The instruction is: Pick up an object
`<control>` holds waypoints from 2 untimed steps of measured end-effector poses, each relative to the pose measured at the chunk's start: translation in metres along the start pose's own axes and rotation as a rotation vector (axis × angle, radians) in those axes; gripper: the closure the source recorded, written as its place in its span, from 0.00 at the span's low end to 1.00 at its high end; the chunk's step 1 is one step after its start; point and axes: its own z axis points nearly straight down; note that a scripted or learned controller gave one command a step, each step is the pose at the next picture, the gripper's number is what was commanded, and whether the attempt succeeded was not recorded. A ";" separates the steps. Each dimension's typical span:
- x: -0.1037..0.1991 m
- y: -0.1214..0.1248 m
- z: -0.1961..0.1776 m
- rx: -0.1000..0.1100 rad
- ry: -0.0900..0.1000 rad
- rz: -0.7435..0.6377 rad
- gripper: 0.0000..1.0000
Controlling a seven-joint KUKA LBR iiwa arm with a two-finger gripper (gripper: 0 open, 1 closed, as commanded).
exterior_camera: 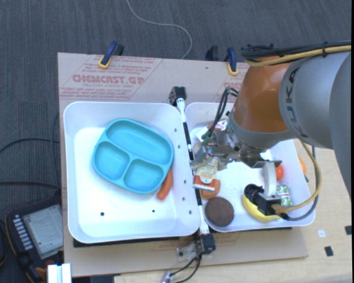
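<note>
In the right bin (295, 217), your gripper (207, 168) sits low at the left wall over a small orange-and-white packet (207, 180); grip state — cannot tell. Brown round disc (219, 211) just below, banana (258, 211) beside. Left bin (76, 217): blue divided plate (133, 155), carrot (165, 186) touching.

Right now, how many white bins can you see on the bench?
2. The left shallow white plastic bin holds a blue three-part plate. The right shallow white plastic bin sits beside it, partly hidden under the grey arm.

Dark grey carpet (59, 16) surrounds a brown board (183, 78), a thin white cable (159, 22) trailing.
</note>
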 end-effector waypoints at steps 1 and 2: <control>0.000 0.000 -0.009 0.000 0.000 -0.001 1.00; 0.000 0.001 -0.019 0.000 0.000 -0.002 1.00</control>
